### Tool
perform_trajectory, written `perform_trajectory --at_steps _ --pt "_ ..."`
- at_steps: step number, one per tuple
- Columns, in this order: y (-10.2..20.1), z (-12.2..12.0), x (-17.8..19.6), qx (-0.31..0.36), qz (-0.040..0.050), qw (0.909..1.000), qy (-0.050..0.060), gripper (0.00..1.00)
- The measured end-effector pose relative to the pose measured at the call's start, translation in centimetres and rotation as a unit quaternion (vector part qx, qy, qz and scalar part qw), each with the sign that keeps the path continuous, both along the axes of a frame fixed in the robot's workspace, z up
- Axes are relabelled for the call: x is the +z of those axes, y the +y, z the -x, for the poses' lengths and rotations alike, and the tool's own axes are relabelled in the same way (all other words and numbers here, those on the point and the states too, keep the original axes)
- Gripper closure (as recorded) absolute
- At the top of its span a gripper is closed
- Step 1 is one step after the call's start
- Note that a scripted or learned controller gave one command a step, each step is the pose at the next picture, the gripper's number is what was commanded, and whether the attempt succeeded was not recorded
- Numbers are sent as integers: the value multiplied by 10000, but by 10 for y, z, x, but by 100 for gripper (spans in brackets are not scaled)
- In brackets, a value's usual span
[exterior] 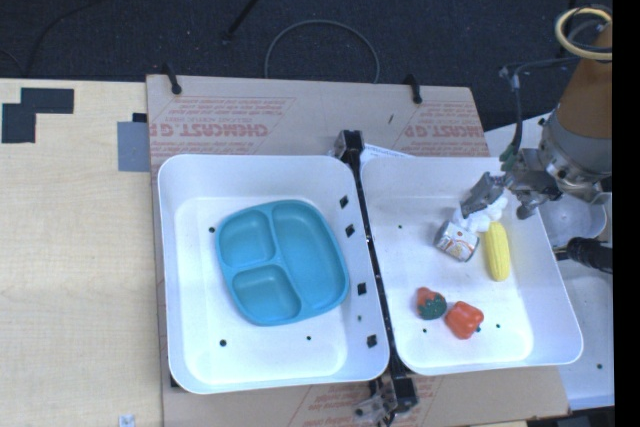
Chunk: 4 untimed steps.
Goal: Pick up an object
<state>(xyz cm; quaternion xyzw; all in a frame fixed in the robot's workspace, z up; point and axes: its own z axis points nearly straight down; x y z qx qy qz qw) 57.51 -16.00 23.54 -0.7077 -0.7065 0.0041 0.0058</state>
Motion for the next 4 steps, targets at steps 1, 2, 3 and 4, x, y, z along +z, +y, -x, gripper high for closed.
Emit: perform_trajectory --at_steps 1,2,3,4 --pt "0 -2 7 9 12 10000 -64 0" --pt "2 0 -36 11 5 10000 -40 0" --pt "3 -7 -96 6 7 10000 -47 0" --pt "4 -7 -149 -2 4 10000 -37 0"
